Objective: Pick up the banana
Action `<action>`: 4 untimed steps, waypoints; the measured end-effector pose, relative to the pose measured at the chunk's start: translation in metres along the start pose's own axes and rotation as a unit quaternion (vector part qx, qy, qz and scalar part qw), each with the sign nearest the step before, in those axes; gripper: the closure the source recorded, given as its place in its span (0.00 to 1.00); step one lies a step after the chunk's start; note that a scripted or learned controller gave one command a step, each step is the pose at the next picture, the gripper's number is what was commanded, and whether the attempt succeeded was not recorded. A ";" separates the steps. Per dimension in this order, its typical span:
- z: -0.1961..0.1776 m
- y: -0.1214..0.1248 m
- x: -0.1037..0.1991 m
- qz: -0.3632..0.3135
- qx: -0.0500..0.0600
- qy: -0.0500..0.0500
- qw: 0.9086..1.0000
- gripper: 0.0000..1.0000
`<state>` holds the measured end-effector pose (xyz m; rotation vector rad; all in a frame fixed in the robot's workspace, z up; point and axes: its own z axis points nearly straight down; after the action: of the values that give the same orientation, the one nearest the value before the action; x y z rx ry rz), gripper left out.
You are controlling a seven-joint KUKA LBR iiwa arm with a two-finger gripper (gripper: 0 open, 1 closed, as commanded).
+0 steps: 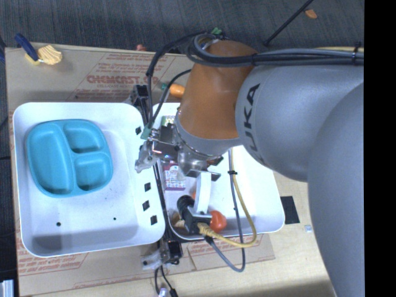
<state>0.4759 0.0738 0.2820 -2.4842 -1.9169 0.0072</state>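
- While the grey arm (291,110) reaches in from the right, its bulk and orange band (213,98) lie over most of the right bin (269,206), so little of what is inside can be seen.
- In that bin's near part, a small orange-red thing (217,219) peeks out beside the robot's yellow cable. A printed packet (174,178) with pink markings lies a little farther back, close to the wall between the bins.
- The left bin (80,231) holds a blue tray (68,156) with three compartments, set toward its far left corner.
- On the brown surface (93,73), a small orange thing (176,91) sits just beyond the far edge of the right bin. Well apart, at the far left corner, lies a pale yellow thing with a blue handle (43,54).
- I cannot tell where the banana lies; the arm stands in the way of most of the right bin.
- The tool (162,150) is low at the left side of the right bin, just beside the dividing wall. I cannot tell whether it is released or clenched, or whether it touches anything.
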 end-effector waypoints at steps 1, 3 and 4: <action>-0.153 0.016 -0.061 -0.059 -0.004 0.000 0.998 0.00; 0.050 0.018 0.024 0.086 0.001 -0.001 0.996 0.00; 0.040 0.018 0.024 0.083 0.002 -0.001 0.997 1.00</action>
<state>0.4990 0.0929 0.2421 -2.6329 -1.7032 0.0155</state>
